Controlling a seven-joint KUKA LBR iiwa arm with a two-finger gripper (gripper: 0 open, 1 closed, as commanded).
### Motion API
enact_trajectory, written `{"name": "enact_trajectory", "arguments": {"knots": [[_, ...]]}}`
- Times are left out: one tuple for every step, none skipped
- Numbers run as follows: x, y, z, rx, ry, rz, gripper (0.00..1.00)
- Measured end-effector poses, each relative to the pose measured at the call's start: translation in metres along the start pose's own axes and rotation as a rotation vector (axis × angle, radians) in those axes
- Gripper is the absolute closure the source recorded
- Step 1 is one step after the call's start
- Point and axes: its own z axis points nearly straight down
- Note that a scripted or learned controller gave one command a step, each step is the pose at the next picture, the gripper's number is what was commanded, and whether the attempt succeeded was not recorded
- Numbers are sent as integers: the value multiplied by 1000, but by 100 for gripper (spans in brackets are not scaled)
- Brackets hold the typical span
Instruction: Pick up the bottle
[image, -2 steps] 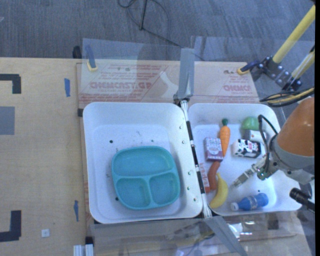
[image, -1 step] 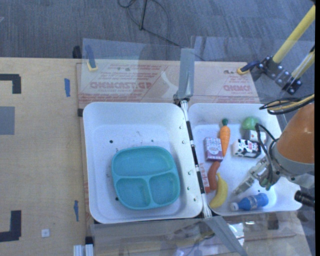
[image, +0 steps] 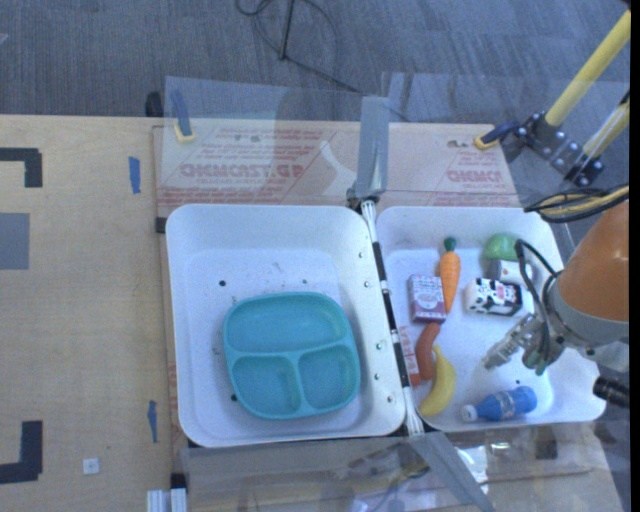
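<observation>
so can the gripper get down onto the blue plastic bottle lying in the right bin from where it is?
Probably yes. The gripper hangs just above the blue plastic bottle, with bare bin floor between them. The yellow banana lies to the bottle's left, apart from it.

The arm (image: 600, 285) is cut off by the right edge, so only its orange band and wrist show. The end effector (image: 520, 347) is small and blurred; its fingertips cannot be made out. The print on the small red carton (image: 427, 298) and on the black-and-white carton (image: 494, 297) is too small to read. The green object (image: 501, 246) is partly hidden behind a cable.
</observation>
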Motion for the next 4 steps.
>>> {"name": "enact_trajectory", "arguments": {"knots": [[0, 0, 0, 0, 0, 0, 0], [16, 10, 11, 4, 9, -349, 0], [-20, 49, -48, 3, 17, -525, 0], [27, 34, 4, 0, 18, -851, 0]]}}
